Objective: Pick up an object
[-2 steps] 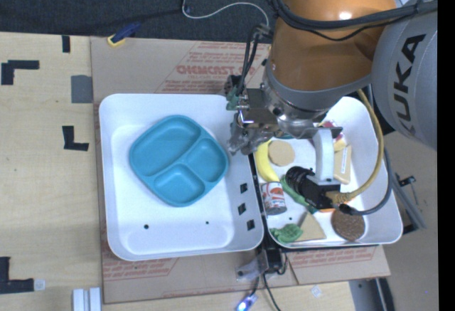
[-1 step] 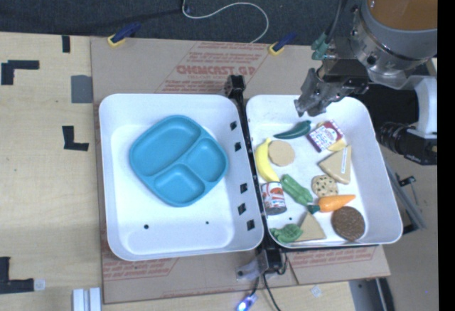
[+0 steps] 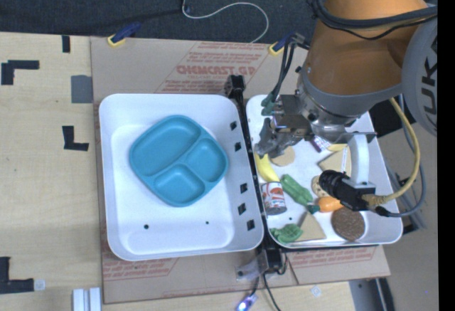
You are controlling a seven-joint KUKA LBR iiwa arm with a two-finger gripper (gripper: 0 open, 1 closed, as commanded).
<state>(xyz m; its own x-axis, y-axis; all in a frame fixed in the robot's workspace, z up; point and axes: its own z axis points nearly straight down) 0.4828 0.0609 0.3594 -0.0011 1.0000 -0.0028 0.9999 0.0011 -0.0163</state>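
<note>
Down low over the right bin, near its left wall: gripper, fingers pointing at a banana just beneath. Cannot tell how wide the jaws stand, nor whether touching anything. Nearby in that bin: a small can, green pieces, a brown round cookie. Over in the left bin: a blue divided plate.

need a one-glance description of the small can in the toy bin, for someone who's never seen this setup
Of the two white bins, take the right-hand bin, the one crowded with toy food under the arm. Along its left wall, just below the yellow banana, lies the small can. It is the only cylindrical item there, with a red and white label, unlike the green vegetables beside and below it.
</note>
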